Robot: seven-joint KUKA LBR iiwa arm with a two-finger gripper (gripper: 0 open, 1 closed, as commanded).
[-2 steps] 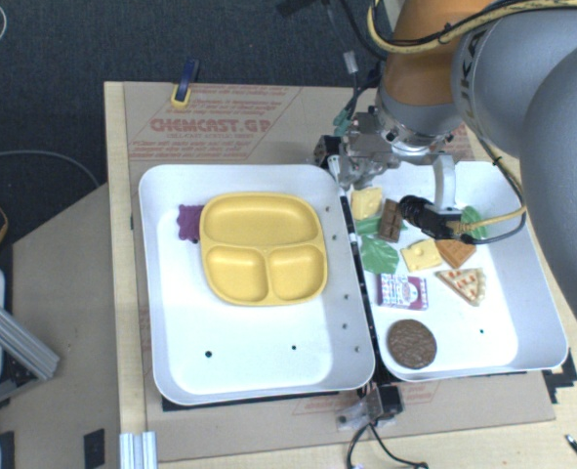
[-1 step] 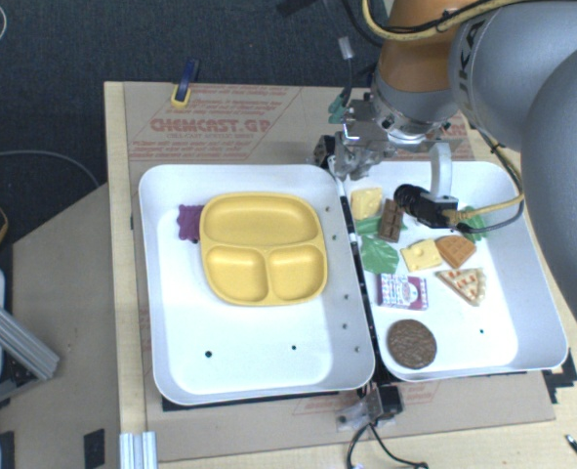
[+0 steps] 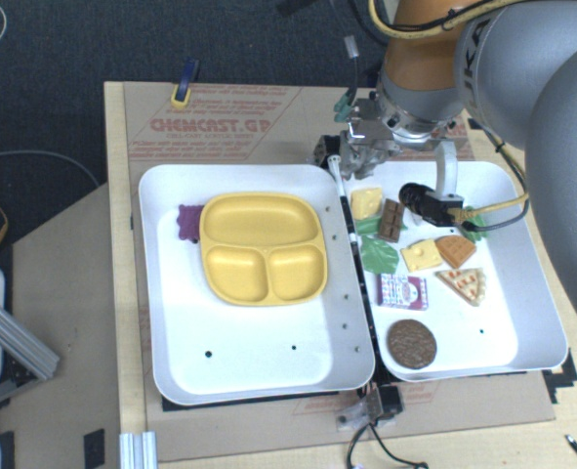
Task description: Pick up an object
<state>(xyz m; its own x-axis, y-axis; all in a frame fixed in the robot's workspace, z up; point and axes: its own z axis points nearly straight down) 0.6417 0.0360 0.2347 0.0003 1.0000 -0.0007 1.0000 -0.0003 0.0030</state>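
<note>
jaws: state unclear | over divider edge | right bin crowded

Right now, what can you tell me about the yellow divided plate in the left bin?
The yellow divided plate looks like matte plastic, rounded-rectangular, with one wide compartment along its far side and two smaller ones nearer the camera. All three look bare. It lies flat, right side up, in the far half of the left bin. A purple object pokes out from its left edge, touching or partly beneath it.
</note>
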